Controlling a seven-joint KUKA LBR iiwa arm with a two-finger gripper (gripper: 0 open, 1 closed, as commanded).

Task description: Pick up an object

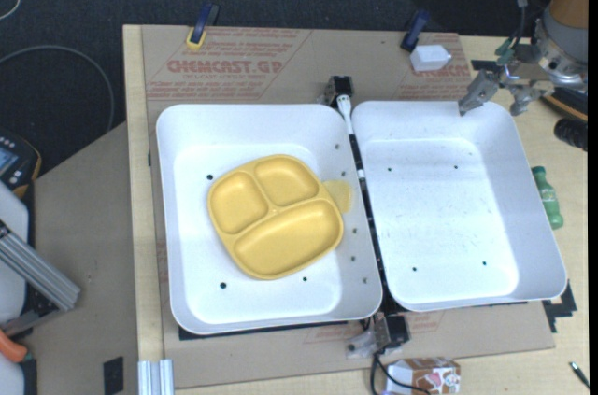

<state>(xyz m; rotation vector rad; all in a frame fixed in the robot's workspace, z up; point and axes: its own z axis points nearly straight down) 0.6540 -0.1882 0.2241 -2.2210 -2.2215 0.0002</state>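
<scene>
A yellow divided plate (274, 215) with three compartments lies flat in the left bin (177, 225), near its middle. A small pale yellow piece (338, 194) pokes out from under its right edge. My gripper (495, 94) hangs over the far right corner of the right bin (448, 216), well away from the plate. Its two fingers are spread apart, one at the left (472, 94) and one at the right (519, 100), with nothing between them.
A white block (430, 58) and a blue clamp (414, 31) sit on the board behind the right bin. A yellow-tipped clamp (199, 27) is at the back left. A green object (548, 195) lies outside the right bin's right wall.
</scene>
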